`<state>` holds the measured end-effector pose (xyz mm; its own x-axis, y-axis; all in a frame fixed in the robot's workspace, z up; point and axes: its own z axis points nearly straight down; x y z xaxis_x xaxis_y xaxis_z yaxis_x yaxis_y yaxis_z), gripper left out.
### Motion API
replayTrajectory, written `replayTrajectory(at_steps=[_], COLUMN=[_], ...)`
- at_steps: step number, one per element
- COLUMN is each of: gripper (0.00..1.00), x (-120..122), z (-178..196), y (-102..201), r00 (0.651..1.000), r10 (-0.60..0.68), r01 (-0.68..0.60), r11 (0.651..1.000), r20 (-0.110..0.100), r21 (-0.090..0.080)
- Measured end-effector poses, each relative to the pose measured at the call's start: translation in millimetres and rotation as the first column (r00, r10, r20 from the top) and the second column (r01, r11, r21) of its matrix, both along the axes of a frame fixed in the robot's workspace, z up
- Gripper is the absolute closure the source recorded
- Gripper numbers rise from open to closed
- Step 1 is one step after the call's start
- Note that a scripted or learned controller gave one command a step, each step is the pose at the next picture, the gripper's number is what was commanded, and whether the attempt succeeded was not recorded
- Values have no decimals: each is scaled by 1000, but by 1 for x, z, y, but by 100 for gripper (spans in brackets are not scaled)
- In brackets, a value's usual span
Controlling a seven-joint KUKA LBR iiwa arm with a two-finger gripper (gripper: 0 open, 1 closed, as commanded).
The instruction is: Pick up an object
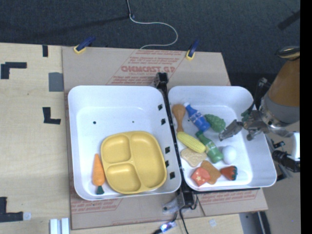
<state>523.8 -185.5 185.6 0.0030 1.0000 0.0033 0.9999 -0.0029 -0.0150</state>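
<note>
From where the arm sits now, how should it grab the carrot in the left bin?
Grip the carrot across its orange middle, coming straight down from above. It lies flat and lengthwise between the bin wall and the yellow plate, green end toward the camera, so the gaps look narrow. The fingers would probably need to close across its thin width.

Right bin (258,172): drumstick (179,114), blue bottle (197,119), green vegetable (215,122), corn cob (191,142), green bottle (210,150), white egg (229,154), red pieces. Left bin (78,130): yellow divided plate (134,161), carrot (98,172) beside it.
</note>
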Motion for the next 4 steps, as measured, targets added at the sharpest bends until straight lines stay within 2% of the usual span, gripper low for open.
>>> replayTrajectory(at_steps=[1,2,3,4], gripper=[0,0,0,100], x=[3,-7,-4,-6], z=[7,-52,-97,-90], y=[0,-2,1,-1], r00=[1000,1000,1000,1000], r10=[4,3,7,5], r01=[-4,-3,-7,-5], r11=[1000,1000,1000,1000], r20=[13,7,19,16], r21=[-3,-2,3,-4])
